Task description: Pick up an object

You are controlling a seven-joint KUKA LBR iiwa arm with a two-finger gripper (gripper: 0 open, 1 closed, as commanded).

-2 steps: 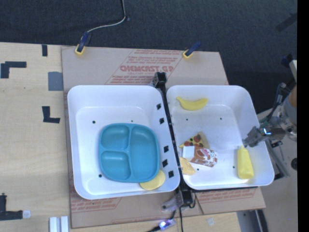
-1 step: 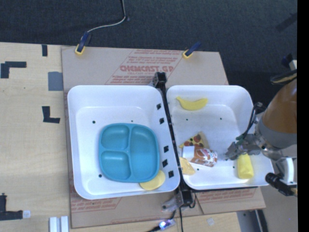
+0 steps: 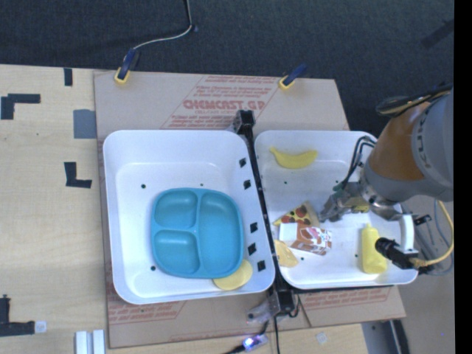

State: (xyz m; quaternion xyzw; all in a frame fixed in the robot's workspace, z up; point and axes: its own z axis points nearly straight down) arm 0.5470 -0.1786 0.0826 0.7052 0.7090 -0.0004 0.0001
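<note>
Landmark: the black divider [image 3: 253, 190] where the two white bins meet; places below are given from it.
Left bin [image 3: 125, 198]: left of the divider, holding a blue compartment plate [image 3: 197, 231] near its middle.
Yellow round piece [image 3: 234, 277]: just left of the divider's lower end, partly tucked under the plate's lower right corner, so its full outline is hidden.
Right bin [image 3: 324, 142]: right of the divider; its far right side is covered by the arm.
Banana [image 3: 293, 157]: right of the divider's upper part, lying free near the bin's back wall.
Printed packet [image 3: 304, 231]: just right of the divider's middle, a jumble of orange, white and red print; whether it is one item or several overlapping is hard to tell.
Yellow bottle [image 3: 370, 251]: well right of the divider, near the bin's front right corner, its right side partly overlapped by a dark fitting.
End effector [image 3: 333, 206]: right of the divider, low beside the packet's upper right edge; dark and small, so I cannot tell how it is set or whether it touches the packet.
Arm [image 3: 413, 153]: grey with an orange band, cut off at the right.
</note>
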